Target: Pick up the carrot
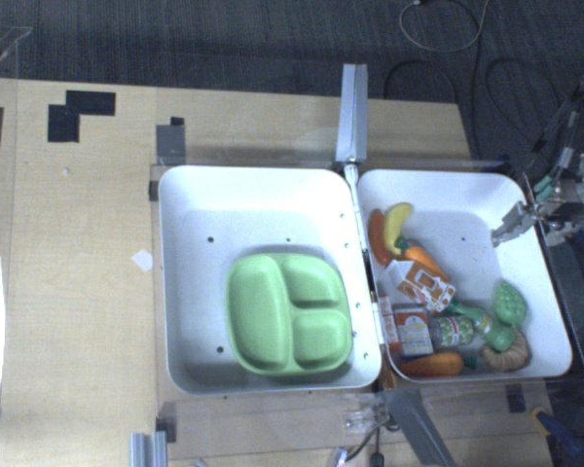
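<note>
**Gripper at the bin's edge, carrot among the clutter**

Gripper [522, 218] hung over the right rim of the right bin [467, 188], its pale fingers too small and blurred to tell how they stood, with nothing seen between them. The carrot [423, 259] lay well apart from it, near the bin's middle, just below a yellow banana [397, 220] and beside a red pepper [377, 236]. A small carton [419, 284] touched the carrot's lower side. A green bottle [459, 330] and a green toy [509, 303] sat lower down. The left bin [190, 212] held a green divided tray [289, 311].
</note>
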